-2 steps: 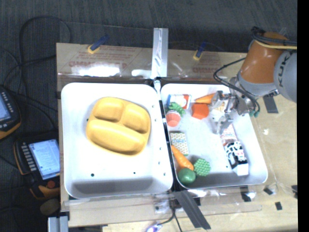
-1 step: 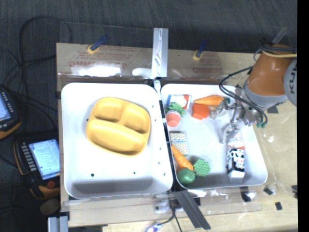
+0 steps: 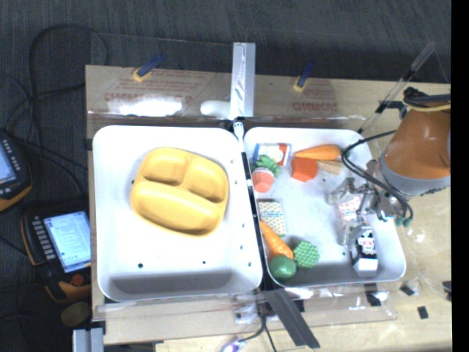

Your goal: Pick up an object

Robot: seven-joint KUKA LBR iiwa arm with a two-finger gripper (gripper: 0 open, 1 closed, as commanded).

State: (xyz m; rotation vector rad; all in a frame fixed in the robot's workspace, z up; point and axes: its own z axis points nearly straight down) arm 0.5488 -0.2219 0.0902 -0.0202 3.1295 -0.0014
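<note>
My gripper (image 3: 359, 215) hangs low in the right bin (image 3: 388, 270), near its right wall, below the arm's orange band (image 3: 419, 152). A pale pinkish piece (image 3: 347, 208) lies right at the gripper; I cannot tell if it is touched. A black-and-white toy (image 3: 365, 246) sits just in front of the gripper. Further left in this bin lie an orange carrot (image 3: 319, 152), an orange-red block (image 3: 304, 169), a red round piece (image 3: 261, 180), a patterned card (image 3: 271, 213), a second carrot (image 3: 275, 242), a green bumpy ball (image 3: 306, 254) and a green round fruit (image 3: 283, 268).
The left bin (image 3: 110, 218) holds a yellow compartment plate (image 3: 179, 189). A raised divider (image 3: 249, 211) separates the two bins. Black cables (image 3: 359, 152) loop beside the arm over the right bin's back corner. A handheld screen (image 3: 62, 240) lies off the bench at left.
</note>
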